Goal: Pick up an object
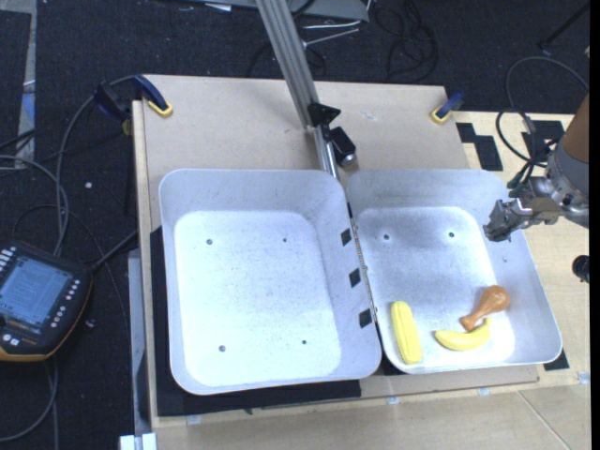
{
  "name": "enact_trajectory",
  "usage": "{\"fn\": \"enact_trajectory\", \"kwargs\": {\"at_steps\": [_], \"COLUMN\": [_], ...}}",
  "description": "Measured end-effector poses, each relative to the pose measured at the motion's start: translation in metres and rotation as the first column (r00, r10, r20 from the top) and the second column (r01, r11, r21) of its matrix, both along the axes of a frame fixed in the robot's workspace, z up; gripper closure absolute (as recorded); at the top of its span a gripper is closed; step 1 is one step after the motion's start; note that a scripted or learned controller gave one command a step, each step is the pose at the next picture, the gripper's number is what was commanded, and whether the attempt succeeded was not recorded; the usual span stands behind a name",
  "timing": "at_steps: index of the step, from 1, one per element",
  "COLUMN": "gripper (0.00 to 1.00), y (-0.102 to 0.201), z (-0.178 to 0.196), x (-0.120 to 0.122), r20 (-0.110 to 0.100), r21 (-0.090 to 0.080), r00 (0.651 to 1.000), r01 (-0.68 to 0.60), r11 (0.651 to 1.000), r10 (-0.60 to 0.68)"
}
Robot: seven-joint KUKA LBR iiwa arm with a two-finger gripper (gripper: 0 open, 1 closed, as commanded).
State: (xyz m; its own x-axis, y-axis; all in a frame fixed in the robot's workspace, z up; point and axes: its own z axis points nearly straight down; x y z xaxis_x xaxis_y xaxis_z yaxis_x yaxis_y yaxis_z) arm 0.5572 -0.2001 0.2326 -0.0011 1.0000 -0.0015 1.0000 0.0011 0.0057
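A grey robot arm's gripper (pixel 500 221) hovers over the right bin's (pixel 422 228) far right rim, carrying nothing. A corn cob (pixel 406 332), banana (pixel 461 339) and orange drumstick (pixel 486 306) lie near the front. Seemingly approaching; next it must descend onto one.

Two bins sit side by side on the counter (pixel 394 120); the right bin (pixel 422 242) holds corn (pixel 406 333), a banana (pixel 462 339) and a drumstick (pixel 486 307) near its front.

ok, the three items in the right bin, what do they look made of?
Yellow corn-cob toy: looks like moulded plastic, matte, ribbed. Yellow banana toy: smooth plastic, probably. Orange-brown drumstick toy: plastic or rubber, too small to tell. White right bin: matte, speckled, likely plastic.
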Motion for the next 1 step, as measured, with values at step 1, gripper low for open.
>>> {"fn": "enact_trajectory", "kwargs": {"at_steps": [1], "gripper": [1.0], "y": [0.0004], "z": [-0.0313], "x": [-0.0003], "r20": [-0.008], "r21": [0.002], "r00": [1.0], "r01": [0.001], "r11": [1.0], "r10": [-0.001]}}
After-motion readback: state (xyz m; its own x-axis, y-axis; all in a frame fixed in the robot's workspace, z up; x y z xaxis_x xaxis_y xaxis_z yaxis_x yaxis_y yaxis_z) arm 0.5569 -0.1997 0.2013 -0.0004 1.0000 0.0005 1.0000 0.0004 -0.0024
